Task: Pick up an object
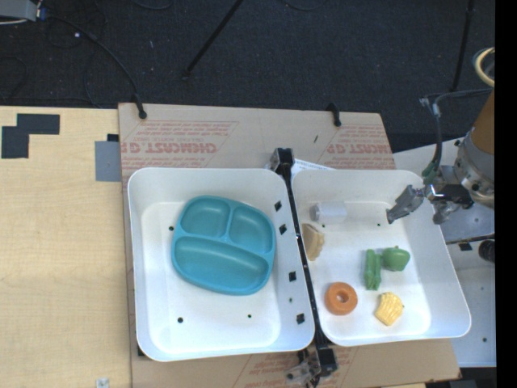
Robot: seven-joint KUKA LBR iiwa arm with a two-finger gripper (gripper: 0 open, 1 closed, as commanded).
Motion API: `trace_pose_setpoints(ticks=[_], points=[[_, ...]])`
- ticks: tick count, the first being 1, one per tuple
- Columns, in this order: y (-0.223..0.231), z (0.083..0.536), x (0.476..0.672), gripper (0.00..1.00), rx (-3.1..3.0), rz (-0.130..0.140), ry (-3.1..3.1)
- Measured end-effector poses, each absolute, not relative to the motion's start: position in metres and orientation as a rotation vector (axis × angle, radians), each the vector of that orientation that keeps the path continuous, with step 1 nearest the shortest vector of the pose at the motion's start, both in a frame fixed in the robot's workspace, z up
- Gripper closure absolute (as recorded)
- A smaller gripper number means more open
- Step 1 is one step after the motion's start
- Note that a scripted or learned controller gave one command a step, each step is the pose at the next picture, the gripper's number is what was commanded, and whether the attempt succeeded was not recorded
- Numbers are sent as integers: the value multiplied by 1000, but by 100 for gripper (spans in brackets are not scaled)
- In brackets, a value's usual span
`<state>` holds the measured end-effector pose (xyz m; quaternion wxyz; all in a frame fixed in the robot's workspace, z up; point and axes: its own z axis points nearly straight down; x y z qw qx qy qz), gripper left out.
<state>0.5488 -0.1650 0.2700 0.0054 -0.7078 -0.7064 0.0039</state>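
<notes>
- Gripper [420,200] is seen low over the right bin [448,285], near that bin's far right side; two fingers are spread apart, nothing is seen between them, so the jaws are read as open and empty.
- No object is held yet; the pick is judged as not started or in approach.
- Nearest below the jaws: green toy [396,258], with a green stick-shaped piece [371,269] touching or just beside it; probably the easiest target, since only a short drop toward the near side is needed.
- Left of the jaws, at about the same depth: pale grey cylinder [329,212], lying on its side by the bin's far wall; a roll risk is judged if it is pinched off-centre.
- Further left and slightly nearer: tan wedge-like piece [313,241], resting against the divider [295,241] between the bins; the wall is likely to hinder finger access.
- Well below the jaws, toward the near rim: orange ring [342,297] and yellow ridged piece [389,308], apart from each other, both lying flat.
- Farthest from the jaws: teal compartment plate [222,245], alone in the left bin [149,297]; too wide and flat for an easy two-finger grasp, by judgement.
</notes>
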Motion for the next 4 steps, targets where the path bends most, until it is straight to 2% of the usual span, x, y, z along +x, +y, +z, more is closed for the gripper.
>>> trace_pose_setpoints(ticks=[1,2,3,4], points=[[-165,276,551,0,-2221,2,-2221],[-166,213,546,0,-2216,7,-2216],[-165,166,553,0,-2217,6,-2217],[-160,112,557,0,-2229,-16,-2237]])
